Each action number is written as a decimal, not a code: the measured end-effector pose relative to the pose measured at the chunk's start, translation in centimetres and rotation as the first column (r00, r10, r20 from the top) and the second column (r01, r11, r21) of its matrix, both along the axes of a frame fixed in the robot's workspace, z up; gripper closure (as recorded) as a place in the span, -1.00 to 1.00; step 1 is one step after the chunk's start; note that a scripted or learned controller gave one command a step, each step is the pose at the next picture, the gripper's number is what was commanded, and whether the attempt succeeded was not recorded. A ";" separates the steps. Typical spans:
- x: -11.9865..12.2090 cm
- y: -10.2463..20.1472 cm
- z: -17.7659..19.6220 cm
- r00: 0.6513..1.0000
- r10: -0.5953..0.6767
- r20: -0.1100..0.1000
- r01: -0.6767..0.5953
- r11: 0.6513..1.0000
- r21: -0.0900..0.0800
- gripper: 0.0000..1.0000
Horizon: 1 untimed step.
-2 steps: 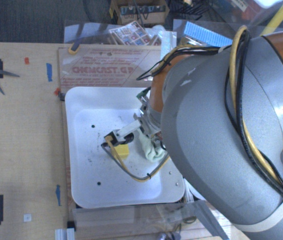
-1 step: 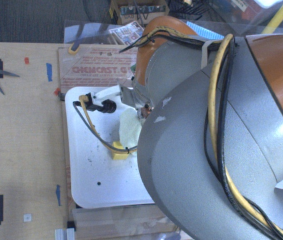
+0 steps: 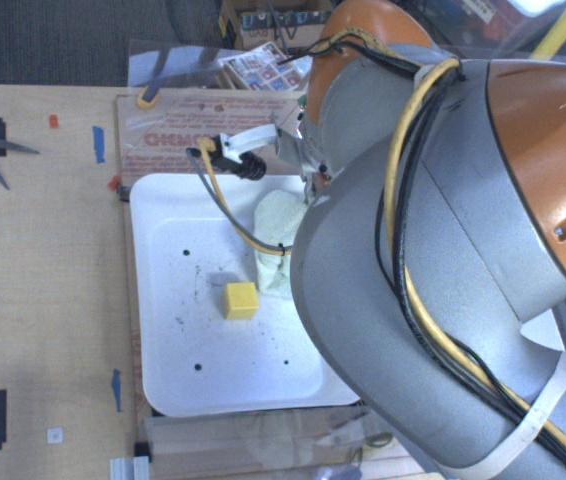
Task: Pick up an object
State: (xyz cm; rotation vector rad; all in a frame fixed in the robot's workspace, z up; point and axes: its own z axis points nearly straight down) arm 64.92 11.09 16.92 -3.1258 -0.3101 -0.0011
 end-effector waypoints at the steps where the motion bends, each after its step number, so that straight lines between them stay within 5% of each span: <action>1: 0.1 -0.1 1.0 1.000 -0.004 0.001 0.004 1.000 0.001 1.00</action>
